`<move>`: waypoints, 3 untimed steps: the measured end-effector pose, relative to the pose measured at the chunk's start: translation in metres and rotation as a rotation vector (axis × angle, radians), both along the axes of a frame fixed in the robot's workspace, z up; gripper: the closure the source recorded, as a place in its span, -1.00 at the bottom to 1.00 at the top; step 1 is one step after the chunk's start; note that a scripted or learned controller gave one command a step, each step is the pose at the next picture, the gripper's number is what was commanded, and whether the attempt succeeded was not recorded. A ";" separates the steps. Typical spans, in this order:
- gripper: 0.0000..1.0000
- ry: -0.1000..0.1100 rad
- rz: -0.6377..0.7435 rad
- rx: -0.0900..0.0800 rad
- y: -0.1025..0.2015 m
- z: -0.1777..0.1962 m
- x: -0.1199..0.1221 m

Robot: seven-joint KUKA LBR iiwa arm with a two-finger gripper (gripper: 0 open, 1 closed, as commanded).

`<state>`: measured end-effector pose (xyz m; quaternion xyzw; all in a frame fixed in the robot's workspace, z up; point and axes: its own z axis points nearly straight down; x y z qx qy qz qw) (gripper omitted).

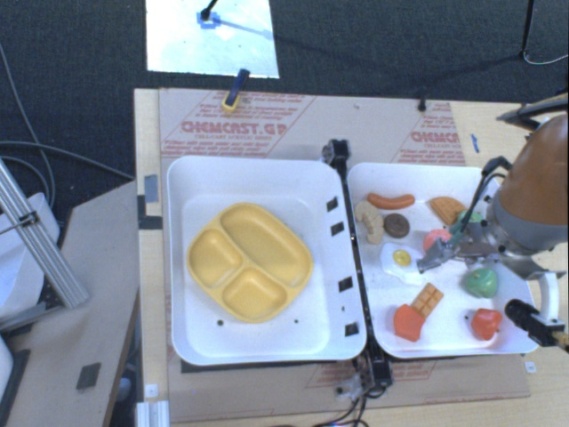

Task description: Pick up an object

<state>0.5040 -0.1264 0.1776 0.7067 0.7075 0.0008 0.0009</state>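
Grey two-finger gripper (433, 258) low in right white bin (444, 349), finger state unclear, beside fried-egg toy (400, 260), yellow divided plate (249, 261) in left bin (191, 327)

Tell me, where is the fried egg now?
The fried egg lies in the right bin, near its left wall, below the cookie and just left of the gripper.

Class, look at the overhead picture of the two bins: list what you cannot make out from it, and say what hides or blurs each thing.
1. Gripper: small and dark over the right bin; open or shut cannot be told.
2. Pink object: partly covered by the gripper, so its shape is unclear.
3. Arm: cut off by the right edge.
4. Blue item on the pale sheet: too small and blurred to identify.
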 end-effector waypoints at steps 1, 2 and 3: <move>-1.00 0.002 -0.001 0.000 0.003 -0.096 -0.018; 1.00 -0.003 0.000 -0.002 0.002 -0.082 -0.016; 1.00 -0.009 0.012 0.002 0.081 0.012 0.009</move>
